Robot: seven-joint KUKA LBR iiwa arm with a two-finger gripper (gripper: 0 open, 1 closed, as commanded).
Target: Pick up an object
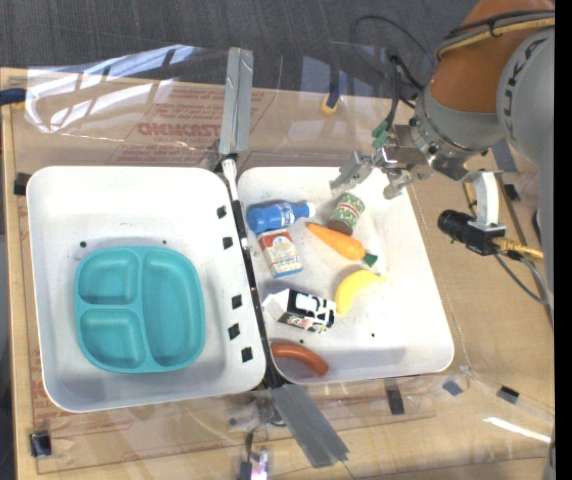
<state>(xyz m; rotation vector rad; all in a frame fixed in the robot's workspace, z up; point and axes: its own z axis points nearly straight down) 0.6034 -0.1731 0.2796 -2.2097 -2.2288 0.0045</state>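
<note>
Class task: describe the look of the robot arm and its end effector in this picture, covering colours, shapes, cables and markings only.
The arm is rounded grey casing with a glossy orange band above the wrist and dark lettering partly visible on the grey. The end effector is bare silvery metal with thin angular fingers. Black cables loop behind it, and a small black fitting with a white bracket hangs nearby.

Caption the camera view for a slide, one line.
Gripper hovers over the right bin near a small can; teal tray sits in the left bin.
</note>
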